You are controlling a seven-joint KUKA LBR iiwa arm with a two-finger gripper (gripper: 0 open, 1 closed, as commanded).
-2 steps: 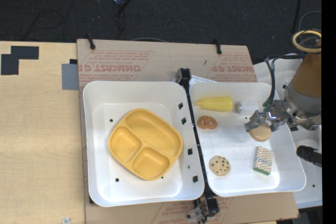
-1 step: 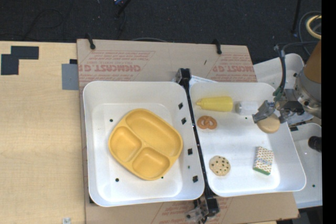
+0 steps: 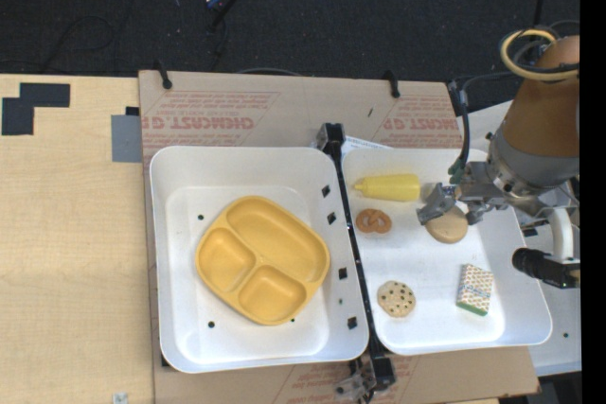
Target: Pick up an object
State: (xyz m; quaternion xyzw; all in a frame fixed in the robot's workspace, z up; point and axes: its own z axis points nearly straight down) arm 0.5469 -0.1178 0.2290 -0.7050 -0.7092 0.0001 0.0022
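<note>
In the right bin [image 3: 530, 336] lie a yellow corn cob [image 3: 386, 187], a brown pretzel [image 3: 373, 222], a chocolate-chip cookie [image 3: 397, 299], a green and white packet [image 3: 475, 289] and a tan round bun [image 3: 448, 229]. My gripper [image 3: 458, 205] hangs over the bin's right middle, just above the bun's far edge. Its two grey fingers stand apart, one at the bun's left [image 3: 437, 202] and one at its right [image 3: 479, 207]. Nothing is held between them.
The left bin [image 3: 175, 175] holds a yellow divided plate [image 3: 262, 258]. A black divider [image 3: 343, 241] runs between the bins. The arm's grey body and orange band [image 3: 544, 123] stand over the right bin's far right corner. Cardboard lies under both bins.
</note>
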